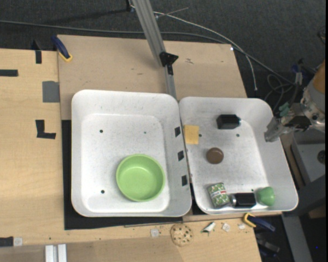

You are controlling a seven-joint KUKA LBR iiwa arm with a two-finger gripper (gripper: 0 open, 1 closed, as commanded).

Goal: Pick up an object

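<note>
White and shallow, two bins sit side by side on the wooden table (120, 59). The left bin (93, 108) holds a green bowl (140, 177) toward its near side. The right bin (265, 146) carries the small objects: a black block (228, 121) at the far side, a yellow card (192, 135) at the left wall, a brown disc (215, 156) near the middle, and along the near wall a green printed packet (218, 195), touching a black box (244, 200), which touches a green ball (266, 196) at the right corner.

The arm's gripper (274, 131) hangs at the right bin's right rim, level with the black block and well apart from it. Whether its fingers are open or closed cannot be told from this angle; nothing can be seen between them, and all the objects lie in the bins.

A grey pole (150, 26) slants down from the far side to the seam between the bins, with a black clamp (168, 59) on it. A round cookie-like piece (180, 234) lies on the table just near of the bins, with white scraps (209, 228) to its right. Black tape marks (42, 129) dot the table at left.
</note>
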